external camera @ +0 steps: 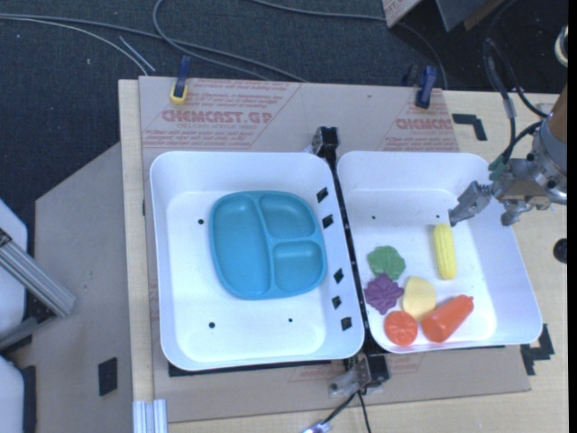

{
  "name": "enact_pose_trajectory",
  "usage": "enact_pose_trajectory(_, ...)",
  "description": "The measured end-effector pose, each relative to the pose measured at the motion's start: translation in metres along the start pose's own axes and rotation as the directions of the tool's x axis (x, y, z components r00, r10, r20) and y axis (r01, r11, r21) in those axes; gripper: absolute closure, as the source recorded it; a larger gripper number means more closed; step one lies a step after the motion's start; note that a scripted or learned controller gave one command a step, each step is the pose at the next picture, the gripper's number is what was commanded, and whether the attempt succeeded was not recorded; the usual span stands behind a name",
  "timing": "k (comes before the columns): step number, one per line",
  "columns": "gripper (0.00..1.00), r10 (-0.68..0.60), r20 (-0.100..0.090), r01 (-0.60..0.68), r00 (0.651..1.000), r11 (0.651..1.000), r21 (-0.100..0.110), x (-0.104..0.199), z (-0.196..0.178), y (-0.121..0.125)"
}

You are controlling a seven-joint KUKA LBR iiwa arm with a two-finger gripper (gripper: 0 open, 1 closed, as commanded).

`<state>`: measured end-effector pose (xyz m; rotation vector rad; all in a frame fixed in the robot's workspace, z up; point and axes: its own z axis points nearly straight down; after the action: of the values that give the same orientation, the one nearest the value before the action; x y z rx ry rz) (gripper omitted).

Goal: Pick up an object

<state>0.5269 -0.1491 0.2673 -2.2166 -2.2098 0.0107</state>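
Corn [444, 251] near right bin [514, 278] centre: likely light, rigid, slick plastic; grasp across its middle. Gripper [491, 201] spread, empty, just above it.

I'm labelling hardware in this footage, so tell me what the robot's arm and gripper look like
The arm enters from the right edge, grey metal with an orange-brown patch at the frame's edge. Dark cables loop down along it. The gripper is grey and metallic, angular in build, and ends in two dark fingers.
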Motion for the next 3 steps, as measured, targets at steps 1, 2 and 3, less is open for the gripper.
enact_pose_trajectory(1, 0.0, -0.003, 0.003, 0.003, 1.0, 1.0, -0.012, 0.0, -0.006, 0.002)
enact_pose_trajectory(2, 0.0, -0.003, 0.001, 0.003, 1.0, 1.0, -0.008, 0.005, 0.038, 0.008)
enact_pose_trajectory(3, 0.0, -0.003, 0.001, 0.003, 1.0, 1.0, -0.007, 0.002, 0.089, 0.017)
